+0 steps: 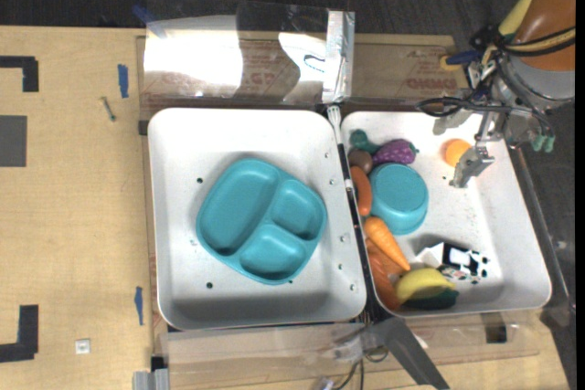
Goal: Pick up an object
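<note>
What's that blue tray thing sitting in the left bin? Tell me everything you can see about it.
The teal divided plate looks like smooth moulded plastic, with rounded corners and three compartments: one large on the left, two smaller on the right. It lies flat and right way up, turned at an angle to the bin's sides, near the middle of the left white bin. It rests on the bin floor, with nothing on it and nothing else touching it. The claw is far off, over the right bin.

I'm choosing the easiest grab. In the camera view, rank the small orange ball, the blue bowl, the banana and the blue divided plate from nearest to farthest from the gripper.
From the gripper:
1. Small orange ball, right beside it.
2. Blue bowl, right bin's middle.
3. Banana, right bin's front.
4. Blue divided plate, left bin.
</note>
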Controlling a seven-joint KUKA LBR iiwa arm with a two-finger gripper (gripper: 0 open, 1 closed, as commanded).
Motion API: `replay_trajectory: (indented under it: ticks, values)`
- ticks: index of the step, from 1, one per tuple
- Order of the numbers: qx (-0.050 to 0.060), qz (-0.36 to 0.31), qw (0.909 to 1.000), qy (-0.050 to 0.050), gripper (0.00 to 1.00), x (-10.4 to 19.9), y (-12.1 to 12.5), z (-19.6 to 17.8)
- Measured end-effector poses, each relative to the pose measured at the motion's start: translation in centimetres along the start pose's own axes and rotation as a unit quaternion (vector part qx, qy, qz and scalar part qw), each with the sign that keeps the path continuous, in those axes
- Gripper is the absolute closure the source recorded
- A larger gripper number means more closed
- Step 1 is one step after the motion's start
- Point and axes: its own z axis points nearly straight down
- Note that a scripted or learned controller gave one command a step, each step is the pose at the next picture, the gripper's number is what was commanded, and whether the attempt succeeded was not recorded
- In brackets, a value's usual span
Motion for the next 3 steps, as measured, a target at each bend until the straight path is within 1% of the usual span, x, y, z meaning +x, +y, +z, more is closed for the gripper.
replay_trajectory:
  ticks: [1, 2, 3]
  values:
    - [0.002, 0.064, 0.9979, -0.006, 0.00, 2.0, -1.2, 13.4]
    - [0.014, 0.120, 0.9927, -0.004, 0.00, -0.9, -0.1, 14.6]
    - [0.001, 0.328, 0.9446, -0.001, 0.00, 8.2, -0.8, 15.9]
